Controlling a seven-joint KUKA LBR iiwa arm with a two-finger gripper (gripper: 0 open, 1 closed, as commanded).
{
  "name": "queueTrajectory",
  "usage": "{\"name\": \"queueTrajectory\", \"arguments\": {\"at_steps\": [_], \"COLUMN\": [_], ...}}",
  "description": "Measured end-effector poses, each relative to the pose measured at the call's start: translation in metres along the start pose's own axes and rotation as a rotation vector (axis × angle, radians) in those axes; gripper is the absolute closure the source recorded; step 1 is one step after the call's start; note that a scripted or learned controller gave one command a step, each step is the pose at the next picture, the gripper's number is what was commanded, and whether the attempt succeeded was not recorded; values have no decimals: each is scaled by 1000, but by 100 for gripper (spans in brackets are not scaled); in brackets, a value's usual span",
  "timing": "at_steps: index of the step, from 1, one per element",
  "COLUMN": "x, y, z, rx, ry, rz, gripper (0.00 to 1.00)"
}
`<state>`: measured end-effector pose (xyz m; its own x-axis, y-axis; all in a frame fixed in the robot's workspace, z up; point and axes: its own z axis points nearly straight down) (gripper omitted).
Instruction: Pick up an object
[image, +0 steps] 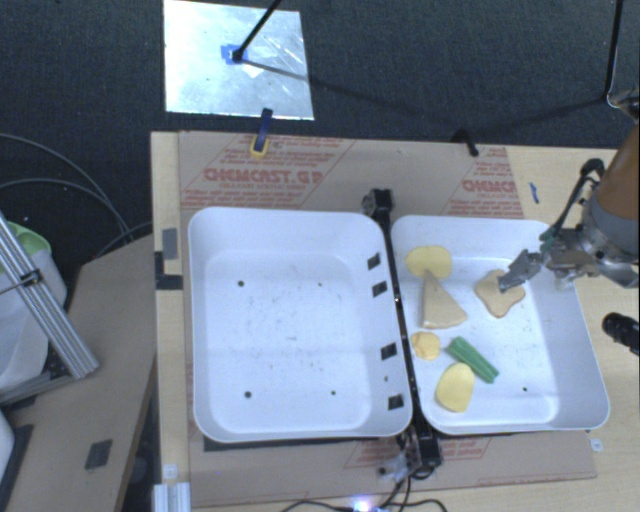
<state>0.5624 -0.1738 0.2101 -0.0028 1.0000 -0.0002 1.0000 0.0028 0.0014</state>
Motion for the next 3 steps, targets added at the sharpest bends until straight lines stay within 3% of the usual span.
{"name": "queueTrajectory", "arguments": {"at_steps": [1, 2, 3], "x": [55, 138, 214], "y": [10, 79, 109], "z": [128, 18, 11], "rx": [-2, -16, -5], "ry": [4, 2, 4], "rz": [-3, -12, -9], "gripper": [0, 0, 0]}}
